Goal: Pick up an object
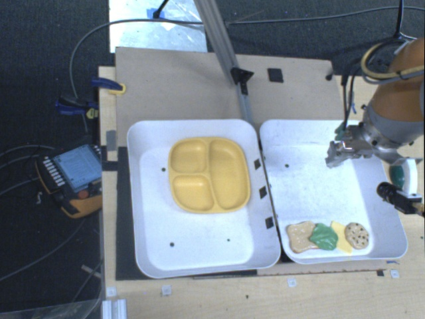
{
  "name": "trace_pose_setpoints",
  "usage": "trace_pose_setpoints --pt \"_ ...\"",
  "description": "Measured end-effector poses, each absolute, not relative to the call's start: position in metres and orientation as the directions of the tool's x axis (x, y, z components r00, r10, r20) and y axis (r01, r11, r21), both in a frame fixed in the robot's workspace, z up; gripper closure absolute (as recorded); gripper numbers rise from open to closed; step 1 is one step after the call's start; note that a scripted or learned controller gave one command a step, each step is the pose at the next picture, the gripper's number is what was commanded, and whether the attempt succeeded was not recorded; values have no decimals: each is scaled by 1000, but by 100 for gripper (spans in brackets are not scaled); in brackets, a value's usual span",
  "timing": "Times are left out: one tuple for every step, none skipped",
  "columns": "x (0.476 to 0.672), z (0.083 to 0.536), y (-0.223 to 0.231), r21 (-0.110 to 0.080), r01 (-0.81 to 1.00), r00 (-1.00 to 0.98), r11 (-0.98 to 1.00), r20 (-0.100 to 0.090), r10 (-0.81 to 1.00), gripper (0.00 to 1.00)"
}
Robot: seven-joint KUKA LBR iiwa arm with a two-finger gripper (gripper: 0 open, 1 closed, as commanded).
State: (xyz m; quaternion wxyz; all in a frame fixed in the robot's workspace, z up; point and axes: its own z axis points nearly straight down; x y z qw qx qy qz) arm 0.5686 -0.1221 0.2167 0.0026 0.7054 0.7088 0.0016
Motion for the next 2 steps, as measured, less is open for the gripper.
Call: trace_pose_setpoints --pt "566 272 -112 8 1000 -7 7 -1 1000 100" --pt "571 271 -57 3 1000 -11 11 2 1000 100"
